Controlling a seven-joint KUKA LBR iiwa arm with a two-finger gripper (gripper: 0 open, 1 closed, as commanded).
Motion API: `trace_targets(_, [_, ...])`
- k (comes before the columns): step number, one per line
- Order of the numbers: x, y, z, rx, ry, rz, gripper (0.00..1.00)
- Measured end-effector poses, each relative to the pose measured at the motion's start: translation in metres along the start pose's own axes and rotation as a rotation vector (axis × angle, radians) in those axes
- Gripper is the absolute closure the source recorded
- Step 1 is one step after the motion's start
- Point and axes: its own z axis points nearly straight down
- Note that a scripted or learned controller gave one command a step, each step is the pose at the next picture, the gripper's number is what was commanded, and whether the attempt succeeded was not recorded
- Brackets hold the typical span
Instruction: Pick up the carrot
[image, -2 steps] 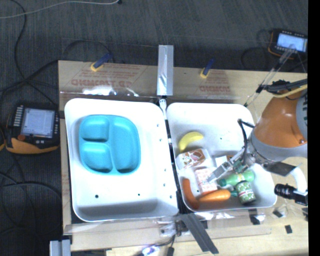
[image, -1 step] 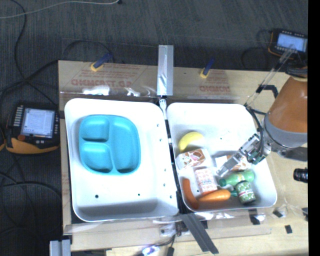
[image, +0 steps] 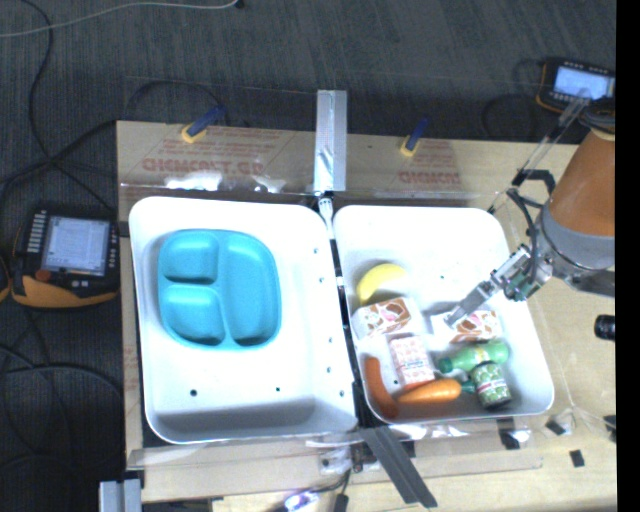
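Approach step in hand. The carrot (image: 432, 392) lies along the right bin's (image: 420, 222) front edge, not yet grasped. The gripper (image: 468, 306) hovers above a small packet (image: 479, 323) mid-bin; finger state cannot be told. Next move: travel toward the front edge, then descend over the carrot.

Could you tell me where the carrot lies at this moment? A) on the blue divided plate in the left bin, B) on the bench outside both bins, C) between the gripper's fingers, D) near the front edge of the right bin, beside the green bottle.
D: the carrot lies near the front wall of the right bin, beside the green bottle, with the gripper apart from it, further back.
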Motion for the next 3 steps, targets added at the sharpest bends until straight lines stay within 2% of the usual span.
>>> trace_targets(1, [0.054,-0.001,0.123,0.002,0.004,0.153,0.0])
trace_targets(2, [0.022,0.049,0.108,0.0,-0.001,-0.168,0.0])
trace_targets(3, [0.044,0.008,0.15,-0.01,-0.013,-0.473,0.0])
